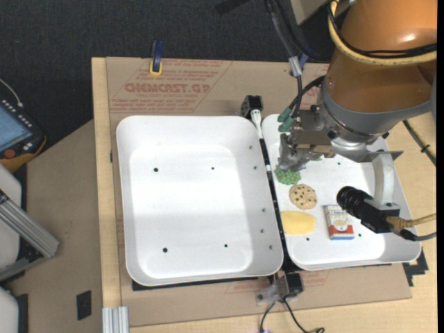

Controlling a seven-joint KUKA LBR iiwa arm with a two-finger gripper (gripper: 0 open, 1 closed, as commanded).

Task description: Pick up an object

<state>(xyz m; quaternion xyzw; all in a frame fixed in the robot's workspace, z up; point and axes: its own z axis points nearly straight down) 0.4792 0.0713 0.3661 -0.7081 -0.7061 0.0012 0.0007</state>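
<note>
**Q:** What occupies the left of the figure?

**A:** The left bin (187,210), white and shallow, with four small dark dots in its floor. It rests on a brown cardboard sheet (173,89) that carries red lettering along its far side.

**Q:** And to the right of it?

**A:** The right bin (361,252), set edge to edge with the left one. A crumpled green object (284,176) sits by its left wall. Just nearer lies a round cookie (302,196) with dark chips, and nearer again a pale yellow piece (298,223). A small red-and-white box (339,223) lies to the right of the yellow piece.

**Q:** Where is the gripper?

**A:** The gripper (295,159) is low over the green object, at its top. Whether it is spread or pressed together cannot be told. The arm (378,61), grey below an orange band, reaches in from the far right.
</note>
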